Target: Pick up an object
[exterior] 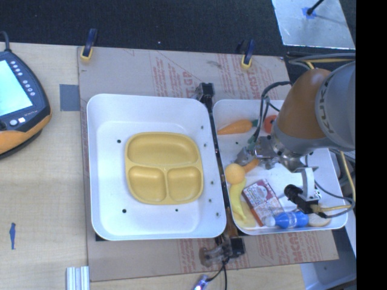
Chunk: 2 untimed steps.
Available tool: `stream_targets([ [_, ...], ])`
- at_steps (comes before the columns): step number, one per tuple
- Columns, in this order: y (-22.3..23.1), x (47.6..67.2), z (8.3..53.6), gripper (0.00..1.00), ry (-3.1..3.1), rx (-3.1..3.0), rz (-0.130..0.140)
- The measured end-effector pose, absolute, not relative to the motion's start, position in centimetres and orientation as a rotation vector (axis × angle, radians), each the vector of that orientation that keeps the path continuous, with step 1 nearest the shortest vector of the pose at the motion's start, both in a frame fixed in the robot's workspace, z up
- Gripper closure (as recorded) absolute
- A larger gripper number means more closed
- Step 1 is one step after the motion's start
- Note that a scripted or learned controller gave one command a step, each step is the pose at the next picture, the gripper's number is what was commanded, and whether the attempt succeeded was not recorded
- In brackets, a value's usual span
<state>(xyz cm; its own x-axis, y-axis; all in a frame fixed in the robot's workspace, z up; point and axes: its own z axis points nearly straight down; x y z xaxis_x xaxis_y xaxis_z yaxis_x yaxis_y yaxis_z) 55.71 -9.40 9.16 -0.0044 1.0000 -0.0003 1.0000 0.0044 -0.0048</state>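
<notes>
Right bin (338, 180), white, shallow; taken here as the landmark for all placements. Contents: carrot-like orange piece (234, 126) near its upper-left corner; round yellow-orange fruit (234, 173) against its left wall, halfway down; red-and-white packet (261, 200) toward its lower left, tilted; blue-capped bottle (289, 220) lying along its lower wall, just beside the packet; yellow piece (237, 209) partly under the packet at the left wall. Gripper (257, 156): low over the bin's middle-left, between the carrot-like piece and the round fruit; whether its jaws are spread or closed cannot be told, the wrist hiding them, and nothing is seen held. Left of the bin: second white bin (97, 162) bearing a yellow divided tray (163, 165). Handling note, as judgement: the round fruit is the nearest candidate and sits clear of neighbours on its upper side; a good attempt would centre over it, keep off the left wall, close across its widest part, and lift straight up, since a round body may roll from an off-centre pinch.
</notes>
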Motion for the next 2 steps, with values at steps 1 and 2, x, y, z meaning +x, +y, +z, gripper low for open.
stream_targets([
  [1, -9.56, 56.37, 9.16, 0.0, -2.226, -2.215, 0.006],
  [2, -9.36, 57.09, 9.17, 0.0, -2.228, -2.214, 0.005],
])
